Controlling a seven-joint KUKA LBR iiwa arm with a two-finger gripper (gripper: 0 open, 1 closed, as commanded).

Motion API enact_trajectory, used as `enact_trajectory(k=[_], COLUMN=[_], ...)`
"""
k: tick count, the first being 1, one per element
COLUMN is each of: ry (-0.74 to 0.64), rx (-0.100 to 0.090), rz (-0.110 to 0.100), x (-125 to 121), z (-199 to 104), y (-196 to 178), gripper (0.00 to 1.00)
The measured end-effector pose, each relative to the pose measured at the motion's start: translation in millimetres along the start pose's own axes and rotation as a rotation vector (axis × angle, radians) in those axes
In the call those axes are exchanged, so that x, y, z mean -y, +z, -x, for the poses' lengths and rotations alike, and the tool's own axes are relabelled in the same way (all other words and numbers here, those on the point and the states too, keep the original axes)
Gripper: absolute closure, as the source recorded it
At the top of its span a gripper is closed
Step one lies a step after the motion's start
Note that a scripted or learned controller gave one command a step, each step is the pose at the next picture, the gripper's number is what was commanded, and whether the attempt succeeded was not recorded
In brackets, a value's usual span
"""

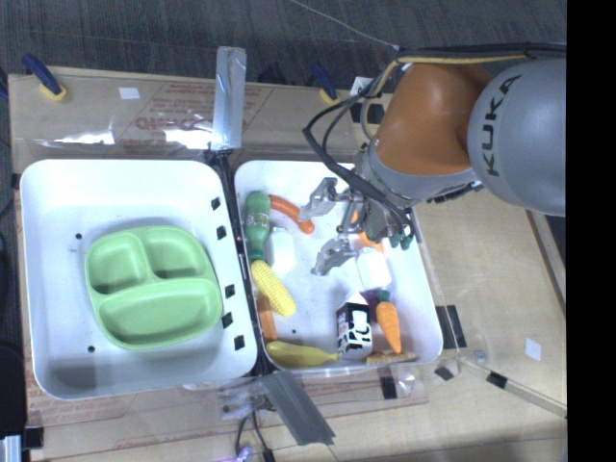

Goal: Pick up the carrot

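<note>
From above, the arm reaches in over the right bin, and its gripper hangs above the middle of that bin with the two fingers spread apart and nothing between them. A carrot lies near the bin's lower right corner, orange with a green top, just beside a small black-and-white carton and below a white object. A second carrot lies toward the bin's upper left, close to the upper finger and touching a green vegetable at the bin's left wall. Below that vegetable along the same wall lies a corn cob, and a banana rests along the bin's lower wall. Left of the right bin, the other bin holds a green divided plate.
</note>
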State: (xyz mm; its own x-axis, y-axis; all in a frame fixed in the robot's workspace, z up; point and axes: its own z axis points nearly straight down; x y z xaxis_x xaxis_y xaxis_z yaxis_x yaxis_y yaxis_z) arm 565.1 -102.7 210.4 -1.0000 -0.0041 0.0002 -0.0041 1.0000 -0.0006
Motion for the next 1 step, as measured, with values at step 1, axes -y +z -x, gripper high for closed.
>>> enact_trajectory(k=[1], ry=[0.149], rx=[0.006], rz=[-0.002], x=[69.2], z=[53.7], y=[-74.1], gripper=[0.0])
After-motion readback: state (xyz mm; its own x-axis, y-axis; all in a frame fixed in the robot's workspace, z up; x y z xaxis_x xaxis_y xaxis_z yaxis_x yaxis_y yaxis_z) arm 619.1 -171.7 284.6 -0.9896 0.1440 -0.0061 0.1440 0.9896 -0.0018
